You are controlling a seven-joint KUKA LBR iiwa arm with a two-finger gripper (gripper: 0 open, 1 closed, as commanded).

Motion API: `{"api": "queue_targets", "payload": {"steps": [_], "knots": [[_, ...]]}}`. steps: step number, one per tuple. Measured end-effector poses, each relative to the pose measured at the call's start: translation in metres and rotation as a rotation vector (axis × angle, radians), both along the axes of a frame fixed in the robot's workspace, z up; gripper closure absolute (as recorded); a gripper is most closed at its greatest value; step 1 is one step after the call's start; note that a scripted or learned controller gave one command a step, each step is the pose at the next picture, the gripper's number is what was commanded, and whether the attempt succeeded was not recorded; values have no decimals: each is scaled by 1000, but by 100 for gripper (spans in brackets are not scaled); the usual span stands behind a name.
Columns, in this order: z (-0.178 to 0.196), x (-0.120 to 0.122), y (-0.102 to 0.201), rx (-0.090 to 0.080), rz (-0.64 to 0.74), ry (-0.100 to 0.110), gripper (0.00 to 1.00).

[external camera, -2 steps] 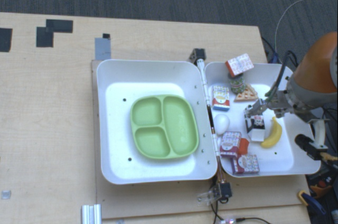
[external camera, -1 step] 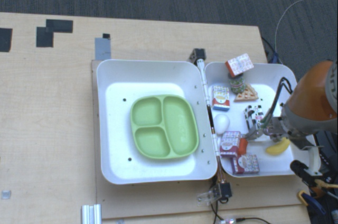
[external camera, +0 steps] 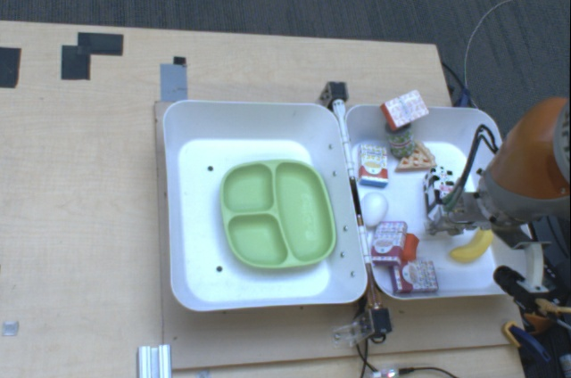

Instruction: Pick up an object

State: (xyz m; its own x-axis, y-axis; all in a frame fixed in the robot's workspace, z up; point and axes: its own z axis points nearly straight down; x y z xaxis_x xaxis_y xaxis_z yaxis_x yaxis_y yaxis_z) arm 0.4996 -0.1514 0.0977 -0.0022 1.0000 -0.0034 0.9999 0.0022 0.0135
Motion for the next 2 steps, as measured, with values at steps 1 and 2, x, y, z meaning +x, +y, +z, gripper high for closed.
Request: {"api": "queue_targets", "payload": {"steps": [1, 2], "knots": [[0, 0, 0, 0, 0, 0, 0], [11, 2, 1, 0, 2, -4, 100]]}}
